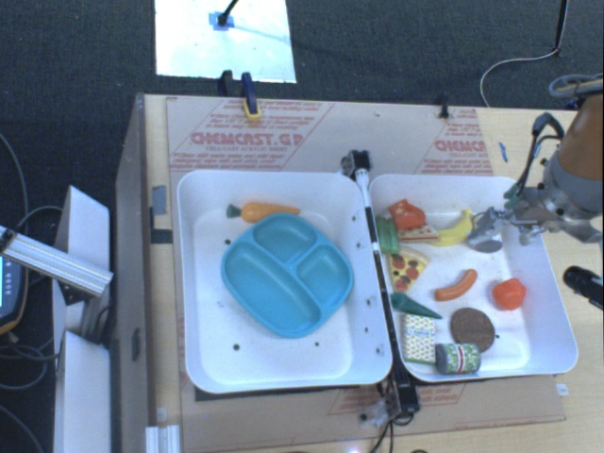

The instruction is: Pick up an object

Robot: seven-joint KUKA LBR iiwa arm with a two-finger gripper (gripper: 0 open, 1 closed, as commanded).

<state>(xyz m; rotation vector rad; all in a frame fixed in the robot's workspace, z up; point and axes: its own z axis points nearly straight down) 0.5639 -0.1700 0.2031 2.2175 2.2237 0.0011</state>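
Nothing was picked yet. The gripper (488,232) hung right of centre over the right bin (557,328), beside the banana (456,228); its jaw state could not be told. The sausage (456,284) and tomato (509,293) lay below it. The board (311,130) read "CHEMCAST GP".

banana (460,226): yellow toy, curved, back of right bin, beside pizza slice
tomato (509,293): red-orange, round, right side of right bin
sausage (456,284): orange-red, lying slantwise mid-bin
cookie (472,327): brown disc, flat, front
can (458,358): on its side, front edge
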